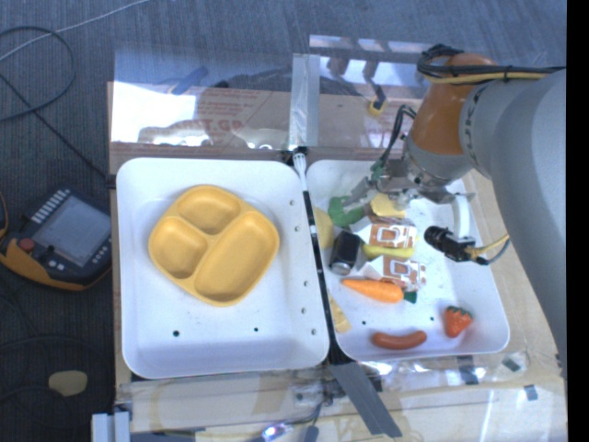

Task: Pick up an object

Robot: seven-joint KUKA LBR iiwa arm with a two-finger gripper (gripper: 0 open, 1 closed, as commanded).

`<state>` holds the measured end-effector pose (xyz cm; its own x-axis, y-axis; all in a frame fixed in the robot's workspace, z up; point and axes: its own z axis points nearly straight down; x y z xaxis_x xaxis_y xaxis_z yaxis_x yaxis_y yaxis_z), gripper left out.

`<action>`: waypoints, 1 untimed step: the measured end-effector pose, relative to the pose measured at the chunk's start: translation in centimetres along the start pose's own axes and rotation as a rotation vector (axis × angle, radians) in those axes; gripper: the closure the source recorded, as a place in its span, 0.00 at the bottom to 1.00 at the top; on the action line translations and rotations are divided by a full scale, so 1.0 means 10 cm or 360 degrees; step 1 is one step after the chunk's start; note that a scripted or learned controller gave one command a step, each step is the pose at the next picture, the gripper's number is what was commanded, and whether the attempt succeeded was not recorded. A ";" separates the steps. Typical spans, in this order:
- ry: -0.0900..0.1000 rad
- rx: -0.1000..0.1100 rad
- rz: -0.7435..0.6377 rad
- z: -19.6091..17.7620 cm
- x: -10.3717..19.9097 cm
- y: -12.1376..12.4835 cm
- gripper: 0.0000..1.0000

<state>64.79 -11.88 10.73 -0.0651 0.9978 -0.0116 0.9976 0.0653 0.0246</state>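
From above, two white bins sit side by side: the left bin (pixel 138 339) holds one yellow divided plate (pixel 213 243), the right bin (pixel 488 334) holds the clutter. Counted there: one carrot (pixel 373 290) lying left-right with its tip toward the left, one sausage (pixel 398 340) also lying left-right, one strawberry (pixel 457 320), one black can (pixel 345 250), two small cartons (pixel 393 237) (orange and white), one green piece (pixel 344 212). The gripper (pixel 398 185) hangs over the bin's far end, above the green piece and the cartons; whether it is spread or pinched I cannot tell.
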 end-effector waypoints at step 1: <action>0.0012 0.0026 0.0000 0.16 -0.15 -0.65 0.00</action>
<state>58.46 -13.83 8.98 -0.0649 0.9979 -0.0039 0.9979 0.0650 0.0083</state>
